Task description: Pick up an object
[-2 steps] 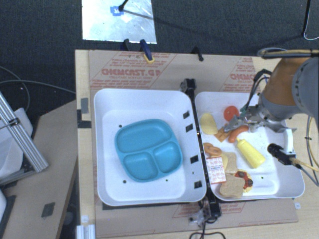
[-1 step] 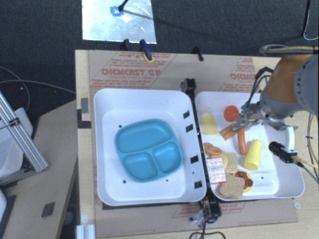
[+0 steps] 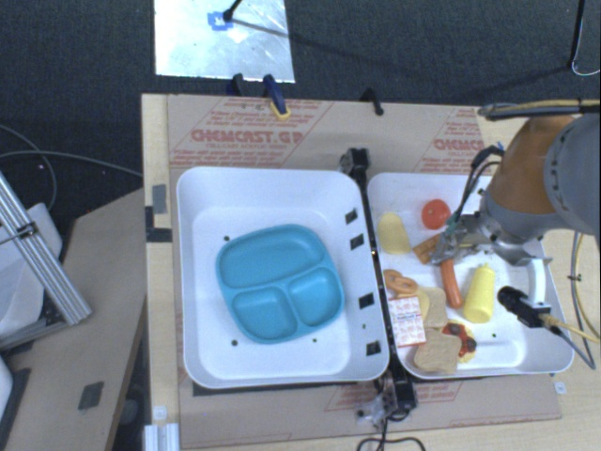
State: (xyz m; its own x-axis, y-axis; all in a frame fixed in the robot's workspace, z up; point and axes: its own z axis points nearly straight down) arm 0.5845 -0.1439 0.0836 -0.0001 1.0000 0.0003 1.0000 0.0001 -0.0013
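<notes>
The right bin (image 3: 540, 350) holds several toy foods. Among them are a red tomato (image 3: 435, 213), a pale yellow piece (image 3: 394, 233), an orange sausage (image 3: 453, 285) and a yellow bottle (image 3: 480, 292). Nearer the front lie a pretzel (image 3: 399, 281), a red-and-white packet (image 3: 406, 321), a bread slice (image 3: 434, 354) and a pizza slice (image 3: 461, 339). My gripper (image 3: 457, 240) is low in this bin, just above the sausage's upper end and beside a brown cracker (image 3: 427, 249). The tomato sits just up and left of it. The arm's grey body covers the bin's right part.
The left bin (image 3: 202, 346) holds a blue divided plate (image 3: 279, 282). A black divider with clips (image 3: 371, 252) runs between the two bins. Cables (image 3: 545, 322) trail over the right bin's right side. A shiny sheet (image 3: 223, 26) lies beyond the bench.
</notes>
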